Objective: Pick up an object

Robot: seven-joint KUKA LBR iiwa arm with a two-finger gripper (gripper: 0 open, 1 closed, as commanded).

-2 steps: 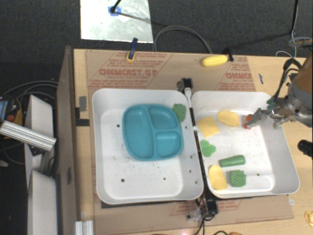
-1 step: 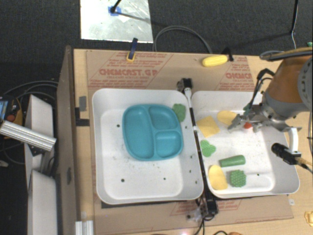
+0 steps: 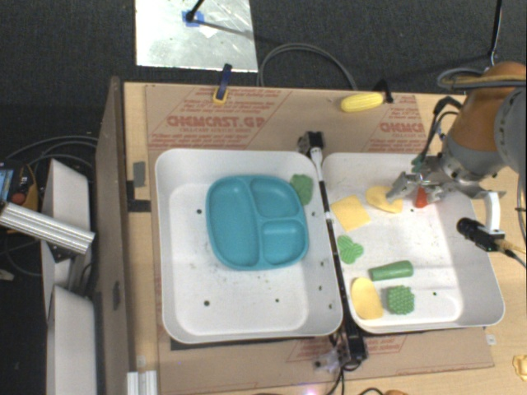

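1. The desk [image 3: 132,220] carries two shallow white bins side by side: the left bin [image 3: 185,303] and the right bin [image 3: 473,295].
2. The left bin holds a blue divided tray [image 3: 255,222] lying flat near its middle. A small green piece [image 3: 303,188] sits at the tray's far right corner, against the wall between the bins.
3. The right bin holds several small objects. A yellow flat square [image 3: 352,213] lies toward the far left of the bin. A yellow rounded piece [image 3: 382,199] lies just right of it, farther back.
4. A small green leafy piece [image 3: 349,249] lies near the dividing wall, in the middle of the bin. A green cylinder [image 3: 390,271] lies on its side to the right of it.
5. At the near end, a yellow oval piece [image 3: 366,297] and a green textured piece [image 3: 400,300] lie just beside each other.
6. The arm enters from the right, with the gripper [image 3: 409,189] low over the far part of the right bin.
7. The gripper tip is just beside the yellow rounded piece; contact cannot be confirmed. Whether the fingers are spread or pressed together cannot be told from this view.
8. A yellow banana-shaped item [image 3: 361,101] rests on the desk beyond the right bin.
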